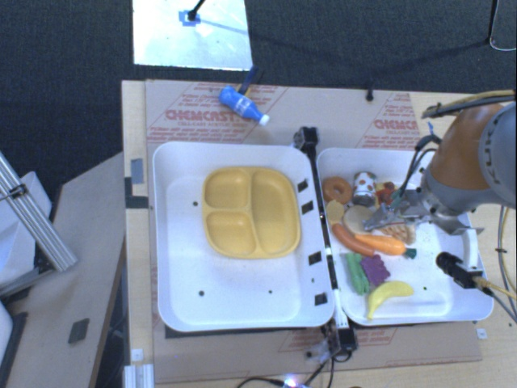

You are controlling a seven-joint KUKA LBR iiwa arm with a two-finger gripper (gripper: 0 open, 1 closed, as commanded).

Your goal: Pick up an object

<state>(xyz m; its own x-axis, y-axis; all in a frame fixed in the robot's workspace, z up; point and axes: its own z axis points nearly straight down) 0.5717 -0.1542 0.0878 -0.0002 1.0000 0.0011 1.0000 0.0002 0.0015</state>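
Open floor in the left bin, crowding in the right

The left bin (174, 297) is occupied at its middle by a yellow divided plate (250, 212), and bare floor is left around it, widest along the near edge. The right bin (428, 301) is crowded: a donut (337, 190), a hot dog (352, 239), a carrot (384, 244), a green pod (355, 272), a purple piece (376, 269) and a banana (388, 294) are packed toward the divider (321, 233). The far right side is blocked by the arm (472, 160) and gripper (388, 217); bare floor is seen at the near right corner.
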